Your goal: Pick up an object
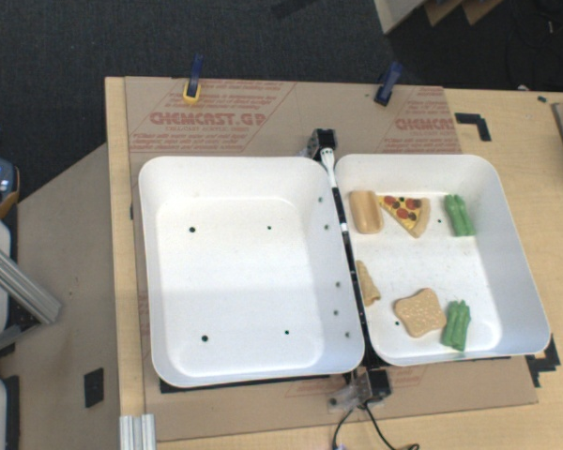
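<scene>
The right bin (507, 251) holds several toy foods. A tan hot-dog bun (364, 211) lies at its far left, with a pizza slice (405, 211) beside it and a green vegetable (459, 215) to the right. A slice of toast (419, 312) sits near the front edge with another green vegetable (456, 325) next to it. A small tan piece (367, 283) rests against the bin's left wall.
The left bin (169, 251) sits beside the right one on a cardboard sheet (263, 111). Blue clamps (195, 69) (388, 82) hold the sheet's far edge. A black clip (322, 142) joins the bins at the back.
</scene>
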Tool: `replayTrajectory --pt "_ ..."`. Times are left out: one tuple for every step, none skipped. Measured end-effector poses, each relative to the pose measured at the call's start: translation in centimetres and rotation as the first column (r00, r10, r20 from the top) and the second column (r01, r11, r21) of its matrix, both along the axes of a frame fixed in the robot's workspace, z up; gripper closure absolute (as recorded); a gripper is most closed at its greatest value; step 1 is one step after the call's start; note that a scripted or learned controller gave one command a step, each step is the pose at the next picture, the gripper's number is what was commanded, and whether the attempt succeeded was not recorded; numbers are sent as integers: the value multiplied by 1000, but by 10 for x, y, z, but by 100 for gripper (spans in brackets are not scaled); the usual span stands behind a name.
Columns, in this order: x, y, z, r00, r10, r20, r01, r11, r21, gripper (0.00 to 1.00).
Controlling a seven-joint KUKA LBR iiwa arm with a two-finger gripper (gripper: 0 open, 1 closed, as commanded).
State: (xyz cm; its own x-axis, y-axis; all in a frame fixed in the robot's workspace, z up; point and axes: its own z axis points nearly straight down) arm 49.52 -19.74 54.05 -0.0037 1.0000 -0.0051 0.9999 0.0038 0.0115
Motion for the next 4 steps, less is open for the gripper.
replayTrajectory --pt "-17 -28 -33 1000 -7 -15 7 1000 5 0" --pt "-16 -27 -31 1000 -4 -12 4 1000 4 0" --pt "-8 -27 -3 1000 -3 -4 3 1000 0 0" --pt "-16 -26 -5 1000 -4 -11 4 1000 4 0"
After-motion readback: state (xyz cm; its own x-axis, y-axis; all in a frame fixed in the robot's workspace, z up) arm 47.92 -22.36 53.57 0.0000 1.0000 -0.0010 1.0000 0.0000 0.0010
